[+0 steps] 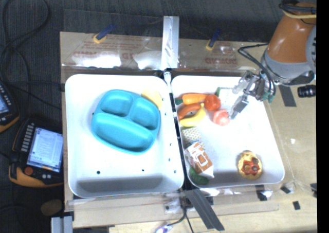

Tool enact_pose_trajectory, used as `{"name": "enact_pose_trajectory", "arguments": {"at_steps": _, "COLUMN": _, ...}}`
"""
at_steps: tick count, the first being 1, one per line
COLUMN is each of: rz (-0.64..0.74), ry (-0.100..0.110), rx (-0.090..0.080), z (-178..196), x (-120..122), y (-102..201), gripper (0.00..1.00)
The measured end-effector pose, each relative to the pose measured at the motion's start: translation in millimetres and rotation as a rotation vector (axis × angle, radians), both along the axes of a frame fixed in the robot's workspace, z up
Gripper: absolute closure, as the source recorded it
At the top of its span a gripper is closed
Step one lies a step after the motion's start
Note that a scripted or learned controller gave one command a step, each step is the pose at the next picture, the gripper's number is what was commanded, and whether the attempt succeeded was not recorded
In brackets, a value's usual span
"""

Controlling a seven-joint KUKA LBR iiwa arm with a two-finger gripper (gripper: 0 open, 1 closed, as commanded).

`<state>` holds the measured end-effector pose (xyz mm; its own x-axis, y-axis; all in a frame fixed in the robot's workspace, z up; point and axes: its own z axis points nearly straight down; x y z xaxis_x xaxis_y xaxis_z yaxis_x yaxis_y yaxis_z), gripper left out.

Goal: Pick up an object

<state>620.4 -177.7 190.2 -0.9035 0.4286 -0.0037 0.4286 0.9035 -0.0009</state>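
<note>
Nearest you, along the front wall of the right bin (275, 173), lie two things: a small orange-and-white packet (198, 158) near the divider, resting partly on something green, and a round yellow toy with a red face (249, 164) well to its right. Farther back in that same bin you see a cluster against the divider: a yellow banana-like piece (189, 118), an orange carrot-shaped piece (193, 98) behind it, a red tomato-like piece (212, 103) just to their right, and a pinkish-red ball (221, 118) close in front of the tomato. Your gripper (237, 107) hangs over the far right part of this bin, reaching in from the right under the orange band of the arm (288, 39). Its tip slants down and left, ending just beside the pinkish-red ball, so close that you cannot tell whether they touch. Nothing shows clearly between the fingers, and from this slant you cannot tell whether they stand wide or narrow. Over in the left bin (82, 175), a blue divided plate (126, 120) lies tilted across the middle, with a pale yellow piece (152, 97) tucked at its far right corner, next to the divider. Off the bench on the far left, a handheld pendant with a lit screen (38, 152) rests on the dark floor.
</note>
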Motion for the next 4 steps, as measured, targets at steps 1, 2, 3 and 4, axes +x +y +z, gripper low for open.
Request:
{"name": "enact_pose_trajectory", "arguments": {"at_steps": 1, "rz": -0.124, "ry": 0.0, "rx": 0.0, "z": 0.4, "x": 19.2, "y": -45.0, "gripper": 0.0}}
{"name": "enact_pose_trajectory", "arguments": {"at_steps": 2, "rz": -0.384, "ry": -0.003, "rx": -0.001, "z": -89.4, "x": 18.0, "y": -39.3, "gripper": 0.0}}
{"name": "enact_pose_trajectory", "arguments": {"at_steps": 3, "rz": -0.362, "ry": 0.001, "rx": 0.0, "z": -76.2, "x": -36.5, "y": -46.1, "gripper": 0.0}}
{"name": "enact_pose_trajectory", "arguments": {"at_steps": 4, "rz": -0.617, "ry": -0.006, "rx": 0.0, "z": -101.1, "x": -10.0, "y": -21.4, "gripper": 0.0}}
